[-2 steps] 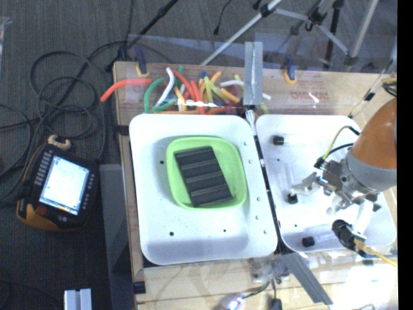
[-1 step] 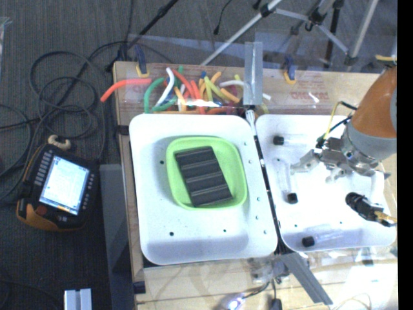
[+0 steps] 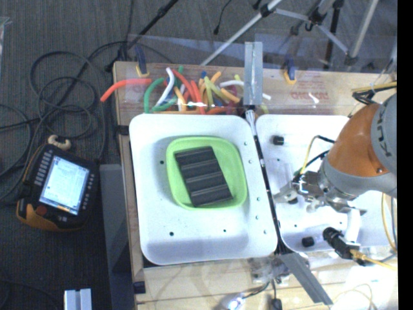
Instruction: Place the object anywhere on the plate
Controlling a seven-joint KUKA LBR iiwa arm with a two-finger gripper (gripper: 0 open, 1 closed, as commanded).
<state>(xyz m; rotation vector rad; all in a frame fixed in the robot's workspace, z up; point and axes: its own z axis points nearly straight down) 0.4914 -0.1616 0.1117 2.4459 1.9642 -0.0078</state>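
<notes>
since the dark ridged block [image 3: 203,176] already lies flat inside the green plate [image 3: 239,173] in the left bin [image 3: 193,247], the chief risk i see from here is my own arm [image 3: 364,154] undoing that: a careless sweep leftward across the divider [image 3: 263,173] between the bins could catch the plate's rim or nudge the block off it. starting from the near edge of the bench, the wooden lip [image 3: 213,279] and some metal bracing sit below the bins. just above that, in the right bin [image 3: 290,237], my gripper [image 3: 303,189] hangs low over the white floor, close to the divider, with a couple of small dark bits near it on the floor; the wrist and cabling crowd it so much that i cannot tell how it is set, and i see nothing carried there. the block sits well apart from my tool, across the divider and to its left, roughly at the same depth, lying at a slight slant within the plate and not overhanging the rim. farther back, a tangle of coloured cables [image 3: 193,92] lies along the rear board, and a teach pendant [image 3: 58,189] rests on the carpet off to the left.
</notes>
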